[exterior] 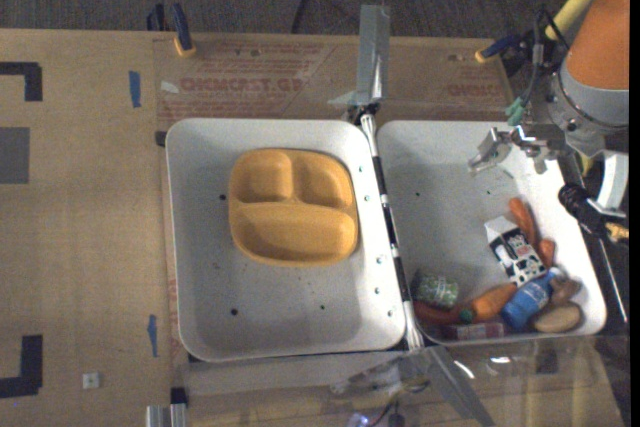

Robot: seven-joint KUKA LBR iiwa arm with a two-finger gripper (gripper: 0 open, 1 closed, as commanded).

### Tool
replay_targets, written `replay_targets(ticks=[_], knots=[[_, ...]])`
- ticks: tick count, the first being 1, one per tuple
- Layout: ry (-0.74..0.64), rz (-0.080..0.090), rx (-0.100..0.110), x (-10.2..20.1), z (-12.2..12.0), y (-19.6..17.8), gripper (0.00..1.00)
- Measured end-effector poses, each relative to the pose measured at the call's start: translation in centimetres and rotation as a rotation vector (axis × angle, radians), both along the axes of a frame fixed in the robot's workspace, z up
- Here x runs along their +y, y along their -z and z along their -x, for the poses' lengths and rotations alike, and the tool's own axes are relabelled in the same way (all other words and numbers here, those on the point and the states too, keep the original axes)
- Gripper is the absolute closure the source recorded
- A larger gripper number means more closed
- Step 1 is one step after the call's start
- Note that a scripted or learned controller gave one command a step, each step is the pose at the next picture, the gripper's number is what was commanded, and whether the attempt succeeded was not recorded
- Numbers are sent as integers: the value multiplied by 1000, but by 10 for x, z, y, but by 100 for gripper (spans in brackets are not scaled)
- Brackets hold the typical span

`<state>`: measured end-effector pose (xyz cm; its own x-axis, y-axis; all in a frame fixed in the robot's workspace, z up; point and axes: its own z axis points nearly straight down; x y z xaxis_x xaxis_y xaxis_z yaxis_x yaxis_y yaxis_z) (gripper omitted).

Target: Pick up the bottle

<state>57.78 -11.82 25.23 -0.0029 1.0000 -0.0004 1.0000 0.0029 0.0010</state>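
The blue bottle [526, 301] with a white label lies on its side in the near right corner of the right bin [440, 205], packed among other items. My gripper [492, 151] hovers over the far right part of that bin, well behind the bottle and apart from it. It is open with nothing between its fingers.
Around the bottle lie an orange carrot [489, 301], a brown potato [558, 318], a black-and-white carton [517, 254], a second carrot [524, 218], a green round item [437, 289] and a red stick [470, 329]. A yellow divided plate [293, 205] sits in the left bin [200, 295].
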Motion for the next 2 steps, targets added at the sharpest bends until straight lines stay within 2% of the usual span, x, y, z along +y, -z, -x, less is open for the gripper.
replay_targets(ticks=[1, 2], knots=[[183, 1, -1, -15, -5, -50, 0], [74, 0, 1, -56, 55, 28, 0]])
